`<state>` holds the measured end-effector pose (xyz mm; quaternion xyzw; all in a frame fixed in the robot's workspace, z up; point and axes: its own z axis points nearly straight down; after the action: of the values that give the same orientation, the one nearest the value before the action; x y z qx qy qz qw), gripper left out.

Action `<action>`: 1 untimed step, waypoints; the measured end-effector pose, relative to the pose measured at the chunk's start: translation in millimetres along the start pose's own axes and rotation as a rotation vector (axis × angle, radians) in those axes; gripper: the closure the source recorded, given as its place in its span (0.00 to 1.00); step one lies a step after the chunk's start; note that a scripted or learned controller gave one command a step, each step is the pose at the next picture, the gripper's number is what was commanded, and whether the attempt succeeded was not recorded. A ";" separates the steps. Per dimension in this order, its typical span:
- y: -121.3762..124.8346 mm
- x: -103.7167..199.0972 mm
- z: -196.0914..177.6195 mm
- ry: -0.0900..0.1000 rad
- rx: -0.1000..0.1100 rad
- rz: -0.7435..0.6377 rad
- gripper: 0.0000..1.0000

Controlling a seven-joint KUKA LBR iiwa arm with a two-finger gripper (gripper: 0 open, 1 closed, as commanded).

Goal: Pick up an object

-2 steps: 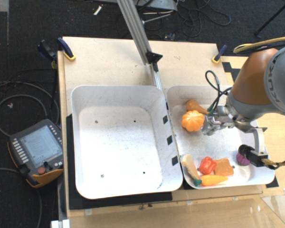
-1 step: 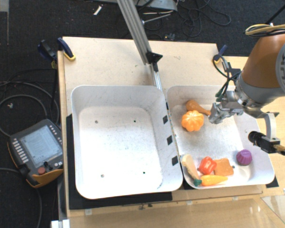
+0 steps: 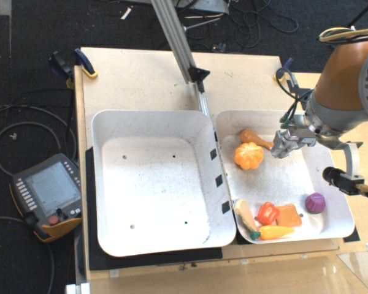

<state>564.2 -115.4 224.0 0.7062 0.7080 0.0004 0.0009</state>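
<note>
Down at the right bin the action sits, with the arm reaching in from the right and its pincer hovering low over the bin's upper part. How far the pincer is open I cannot tell from this angle; nothing shows clamped in it.

Just beside its tip lies a small orange carrot-like piece, slanting toward the pincer, and touching that on the lower left is the orange pumpkin, round and ribbed. These two look like the nearest candidates for a pick.

My read on handling: the pumpkin looks like a light toy, probably smooth plastic, stiff but rounded, so it could roll or squirt out of a pinch. The best hold would be straight across its widest middle, pincer coming down from above. The carrot-like piece is slim; a grip across its short width, near the centre, looks safer.

Further down, along the bin's front edge, a cluster waits: a red pepper, an orange block, a yellow-orange carrot and a pale piece, all packed close. A purple ball-like item sits apart on the right.

The left bin lies alongside on the desk.
</note>
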 end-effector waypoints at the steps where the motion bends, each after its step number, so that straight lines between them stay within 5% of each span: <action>1: -8.5 50.3 -12.2 0.003 0.002 -0.005 1.00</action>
<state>555.5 -65.2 236.2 0.7044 0.7098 0.0008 -0.0008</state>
